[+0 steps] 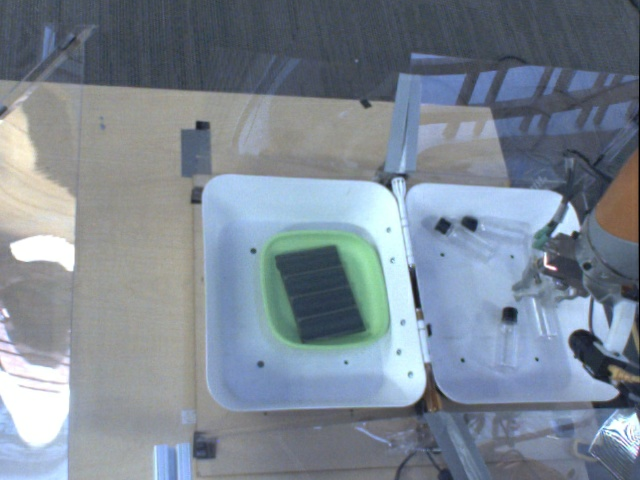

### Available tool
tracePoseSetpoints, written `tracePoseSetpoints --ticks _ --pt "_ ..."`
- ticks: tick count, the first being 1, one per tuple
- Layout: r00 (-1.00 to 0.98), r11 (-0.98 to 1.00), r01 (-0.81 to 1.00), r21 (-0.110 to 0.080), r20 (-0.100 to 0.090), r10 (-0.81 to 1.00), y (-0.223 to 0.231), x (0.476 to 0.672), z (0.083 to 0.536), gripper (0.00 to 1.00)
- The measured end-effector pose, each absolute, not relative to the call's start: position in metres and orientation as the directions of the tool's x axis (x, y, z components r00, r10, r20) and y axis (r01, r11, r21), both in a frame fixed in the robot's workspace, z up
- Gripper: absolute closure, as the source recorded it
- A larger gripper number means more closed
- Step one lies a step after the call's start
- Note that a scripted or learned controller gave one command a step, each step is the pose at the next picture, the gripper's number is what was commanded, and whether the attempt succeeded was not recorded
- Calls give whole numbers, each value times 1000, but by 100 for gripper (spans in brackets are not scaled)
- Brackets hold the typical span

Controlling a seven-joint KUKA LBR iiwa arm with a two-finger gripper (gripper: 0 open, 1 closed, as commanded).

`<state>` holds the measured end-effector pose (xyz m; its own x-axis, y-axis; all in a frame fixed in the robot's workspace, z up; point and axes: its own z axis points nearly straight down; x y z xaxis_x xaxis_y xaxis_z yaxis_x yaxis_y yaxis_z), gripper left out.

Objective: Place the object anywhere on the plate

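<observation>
Vials (508, 334) beside gripper (541, 286), seemingly loose

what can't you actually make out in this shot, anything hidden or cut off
- Gripper: in the camera view, whether it holds anything cannot be told; the metal parts blur together over the right bin.
- Arm: cut off by the right edge.
- Clear vials: see-through bodies nearly vanish against the white bin; contents too small to tell.
- Dark ribbed block on the green plate: what it is cannot be told.
</observation>
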<state>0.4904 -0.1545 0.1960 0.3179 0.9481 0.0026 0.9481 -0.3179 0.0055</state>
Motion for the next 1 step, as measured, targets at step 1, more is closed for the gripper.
tracePoseSetpoints --ticks 1 --pt "168 -168 986 4 1 986 -59 489 206 100"
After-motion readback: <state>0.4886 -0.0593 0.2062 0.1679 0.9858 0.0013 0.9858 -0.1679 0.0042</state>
